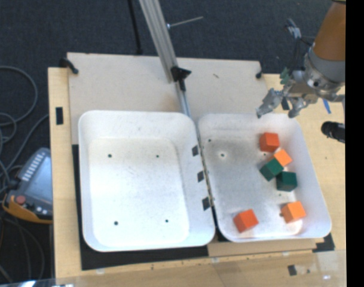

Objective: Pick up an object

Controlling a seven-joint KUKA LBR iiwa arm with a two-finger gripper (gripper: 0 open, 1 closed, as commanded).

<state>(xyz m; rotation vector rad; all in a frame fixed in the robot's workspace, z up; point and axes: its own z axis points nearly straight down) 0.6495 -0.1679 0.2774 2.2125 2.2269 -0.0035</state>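
The gripper hangs over the right bin's far rim, jaws spread and holding nothing. The nearest orange cube lies just below them toward the camera, inside that bin, 5 more blocks beyond.

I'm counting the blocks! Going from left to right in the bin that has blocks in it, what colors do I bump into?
Orange block near the bin's front → orange block at the back → green block. The last three blocks overlap left to right, so I leave them out.
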